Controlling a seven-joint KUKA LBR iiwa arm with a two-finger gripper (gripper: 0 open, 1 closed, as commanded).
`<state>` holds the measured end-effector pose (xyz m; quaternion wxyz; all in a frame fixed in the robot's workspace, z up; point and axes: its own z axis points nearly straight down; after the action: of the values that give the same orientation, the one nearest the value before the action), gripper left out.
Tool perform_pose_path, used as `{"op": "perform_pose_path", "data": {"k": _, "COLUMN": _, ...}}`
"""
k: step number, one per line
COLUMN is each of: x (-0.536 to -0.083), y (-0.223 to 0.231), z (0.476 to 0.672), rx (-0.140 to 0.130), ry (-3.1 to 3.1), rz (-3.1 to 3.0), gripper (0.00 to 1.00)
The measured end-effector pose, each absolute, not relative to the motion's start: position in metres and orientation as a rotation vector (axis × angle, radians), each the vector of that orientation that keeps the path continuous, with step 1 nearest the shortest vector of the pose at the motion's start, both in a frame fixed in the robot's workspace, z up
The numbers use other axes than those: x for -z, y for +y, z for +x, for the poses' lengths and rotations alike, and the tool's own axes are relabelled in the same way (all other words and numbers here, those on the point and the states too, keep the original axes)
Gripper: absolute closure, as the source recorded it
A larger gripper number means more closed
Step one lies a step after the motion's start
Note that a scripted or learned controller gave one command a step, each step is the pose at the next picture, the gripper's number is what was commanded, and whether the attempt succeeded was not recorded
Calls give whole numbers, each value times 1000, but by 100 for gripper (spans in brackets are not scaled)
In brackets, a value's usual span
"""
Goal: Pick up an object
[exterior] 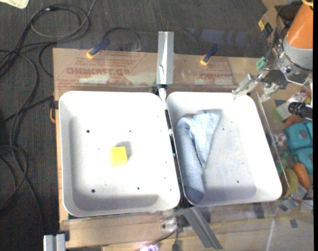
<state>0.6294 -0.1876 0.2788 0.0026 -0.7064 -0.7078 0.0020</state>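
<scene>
A small yellow block [118, 155] lies near the middle of the left bin [75, 109]. A light blue cloth [198, 145] lies crumpled along the left side of the right bin [252, 156]. My gripper [255, 87] hangs above the right bin's far right corner, with the orange band of the arm [299, 22] above it. Its fingers are spread and nothing is between them. It is well away from both the cloth and the block.
A metal divider strip [165, 56] stands behind the seam between the bins. Two clamps [96, 49] hold the cardboard backing. Cables [23, 67] lie on the floor to the left, and colourful clutter [299, 140] sits right of the right bin.
</scene>
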Motion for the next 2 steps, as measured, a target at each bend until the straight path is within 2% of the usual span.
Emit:
{"op": "perform_pose_path", "data": {"k": 1, "x": -202, "y": -62, "z": 602, "rx": -7, "ry": -2359, "rz": -2066, "gripper": 0}}
{"op": "perform_pose_path", "data": {"k": 2, "x": -190, "y": -116, "z": 637, "rx": -7, "ry": -2349, "rz": -2078, "gripper": 0}}
